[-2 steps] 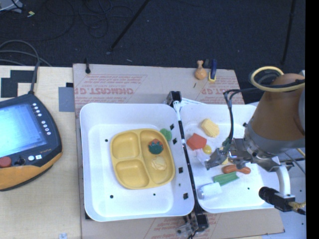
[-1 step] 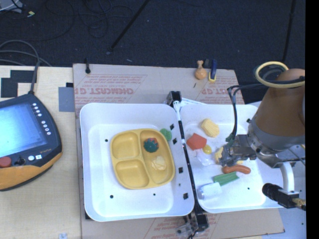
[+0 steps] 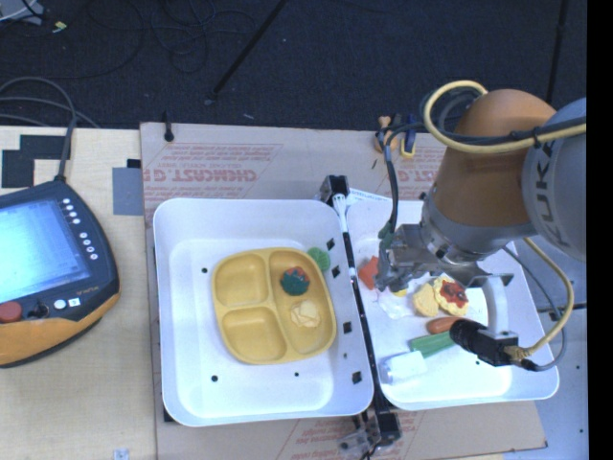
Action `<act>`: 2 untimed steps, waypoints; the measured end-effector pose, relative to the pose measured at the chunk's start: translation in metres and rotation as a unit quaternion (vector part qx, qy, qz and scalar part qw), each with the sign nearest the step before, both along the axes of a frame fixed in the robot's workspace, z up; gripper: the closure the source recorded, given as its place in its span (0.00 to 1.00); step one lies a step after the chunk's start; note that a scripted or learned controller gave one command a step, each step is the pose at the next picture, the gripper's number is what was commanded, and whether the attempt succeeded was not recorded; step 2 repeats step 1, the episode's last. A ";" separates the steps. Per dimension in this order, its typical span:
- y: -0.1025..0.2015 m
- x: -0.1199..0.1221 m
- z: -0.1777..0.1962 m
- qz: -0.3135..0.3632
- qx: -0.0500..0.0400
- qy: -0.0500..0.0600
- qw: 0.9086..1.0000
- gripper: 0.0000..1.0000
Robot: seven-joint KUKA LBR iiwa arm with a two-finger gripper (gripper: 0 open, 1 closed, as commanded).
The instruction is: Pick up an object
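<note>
A grey and orange control pad with a screen (image 3: pixel 48 271) lies at the far left of the tabletop (image 3: pixel 124 391). Next to it is the left white bin (image 3: pixel 192 362). A yellow tray (image 3: pixel 251 329) with three parts lies flat in the middle of this bin. The top right part of the tray holds a green and red toy (image 3: pixel 295 279). The part below it holds a pale yellow lump (image 3: pixel 306 313). A small green thing (image 3: pixel 319 257) lies in the bin just past the tray's top right corner.

The right white bin (image 3: pixel 522 377) sits right beside the left one. A small red thing (image 3: pixel 367 273) lies by its left wall. The gripper (image 3: pixel 390 278) is down low over the left half of this bin, just to the right of the red thing. I cannot tell if the gripper is wide or narrow, and I cannot see anything held in it.

Just to the right of the gripper and a bit nearer lies a yellow piece (image 3: pixel 425 302). A yellow and red toy (image 3: pixel 451 295) touches it on its right. Near these, closer to the front, lies an orange-brown sausage shape (image 3: pixel 441 325). A green stick (image 3: pixel 433 344) lies just below the sausage shape, and its left end meets a white block (image 3: pixel 404 365) near the front of the bin. The big grey and orange arm (image 3: pixel 498 171) reaches in from the right, above all of these things.
</note>
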State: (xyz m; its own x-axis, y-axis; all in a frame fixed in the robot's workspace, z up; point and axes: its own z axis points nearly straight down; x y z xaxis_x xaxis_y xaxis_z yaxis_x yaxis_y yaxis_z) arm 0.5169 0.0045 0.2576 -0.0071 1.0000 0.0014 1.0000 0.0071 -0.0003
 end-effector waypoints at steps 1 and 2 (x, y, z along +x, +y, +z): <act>0.055 -0.029 0.156 0.000 0.000 -0.003 1.000 1.00; 0.055 -0.029 0.156 0.000 0.000 -0.003 1.000 1.00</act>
